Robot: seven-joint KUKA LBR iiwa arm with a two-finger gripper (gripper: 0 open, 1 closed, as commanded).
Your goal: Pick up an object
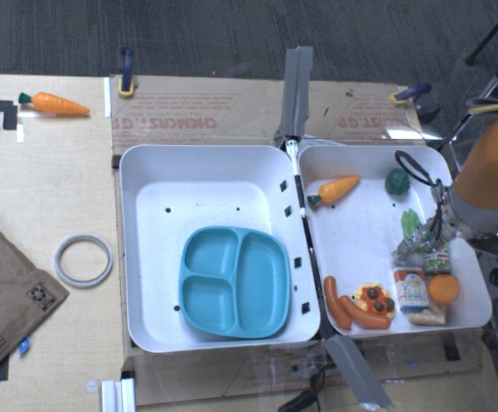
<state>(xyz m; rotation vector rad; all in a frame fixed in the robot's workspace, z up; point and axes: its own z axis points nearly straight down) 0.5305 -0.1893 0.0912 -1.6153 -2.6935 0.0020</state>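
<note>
Tool (422,247) sits low inside the right bin (365,217), near that bin's right wall, arm coming in from the right with the orange band just above. Can't tell whether the tool is spread or pressed together; metal parts blur into the clutter and nothing is clearly pinched. No object is named by the task, so the likely pick is whatever is closest: the green leafy piece (411,223) touching the tool's upper-left side, or the small can (438,263) right at its lower edge. Just below the tool in the bin lie an orange ball (444,290), a small carton (410,290) and a pale wedge (429,318), packed tight and touching each other. Left of the carton is a pizza slice toy (373,298), then two sausages (345,309) along the bin's front-left corner, long axes slanting toward that corner. Up the bin from the tool, well apart: a carrot (337,189), long axis slanting with the tip up-right, and a dark green round thing (397,182) near the back wall. A black cable loop (414,167) hangs by the back-right corner and could snag. Judgement: the crowding below the tool is the main obstacle; a straight-down close may catch two items or none. Left bin (146,230) holds a blue divided plate (234,281). On the worktop (43,196), far left of both bins: another carrot (53,104), a tape ring (83,259), a cardboard box (4,303).
</note>
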